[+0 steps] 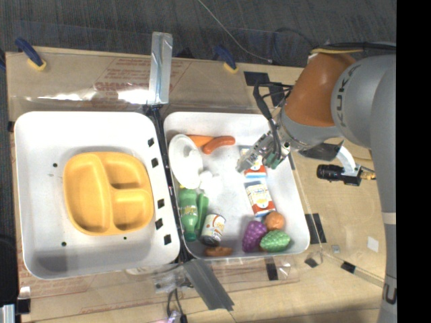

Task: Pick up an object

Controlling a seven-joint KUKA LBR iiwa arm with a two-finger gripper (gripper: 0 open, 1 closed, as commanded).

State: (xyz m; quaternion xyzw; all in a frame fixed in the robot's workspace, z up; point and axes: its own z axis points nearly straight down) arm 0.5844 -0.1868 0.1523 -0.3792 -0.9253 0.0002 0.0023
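Observation:
My gripper (258, 155) hangs over the right bin (296, 200), near its right wall. Its tip is right at the top end of a red and white carton (258, 192) that lies flat on the bin floor. I cannot tell whether it touches the carton. Nearby lie an orange carrot (201, 140) and a reddish sausage (220, 142) at the back. A white cup (184, 159) lies on its side at the left.
A green bottle (190, 212) and a small can (214, 228) lie front left in the right bin. Purple grapes (253, 235), an orange fruit (275, 219) and a green fruit (275, 241) fill its front right corner. The left bin (34, 140) holds a yellow divided plate (108, 192).

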